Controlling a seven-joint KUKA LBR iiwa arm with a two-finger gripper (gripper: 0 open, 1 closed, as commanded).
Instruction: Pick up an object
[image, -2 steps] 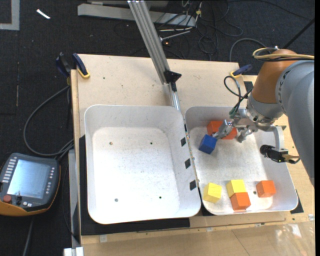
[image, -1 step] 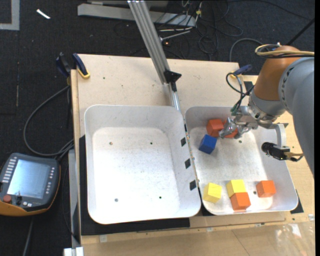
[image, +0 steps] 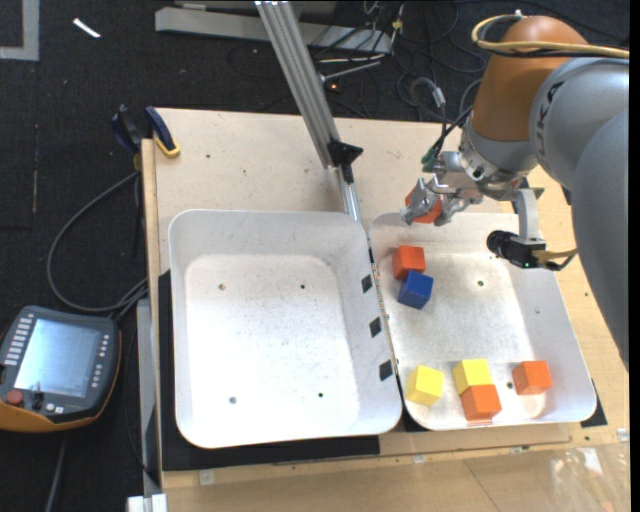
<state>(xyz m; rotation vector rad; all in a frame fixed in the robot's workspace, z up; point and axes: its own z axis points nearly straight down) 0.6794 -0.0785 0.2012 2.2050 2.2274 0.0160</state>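
Orange cube (image: 481, 401) at right bin (image: 560, 330) near edge, yellow cube (image: 471, 375) touching | gripper (image: 432, 205) above far-left corner, fingers clamped on small orange block (image: 427, 211)

Your grey KUKA arm (image: 585, 110) with the orange wrist band enters from the right, bent downward; its two-finger gripper (image: 428, 207) is closed on a small orange-red block (image: 424, 211) between the fingertips.

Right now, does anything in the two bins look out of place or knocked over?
Nothing is spilled or damaged. The blocks sit loose in the right bin: an orange block touching a blue block, and a yellow block resting against another orange one. The pincer has something orange at its tip.
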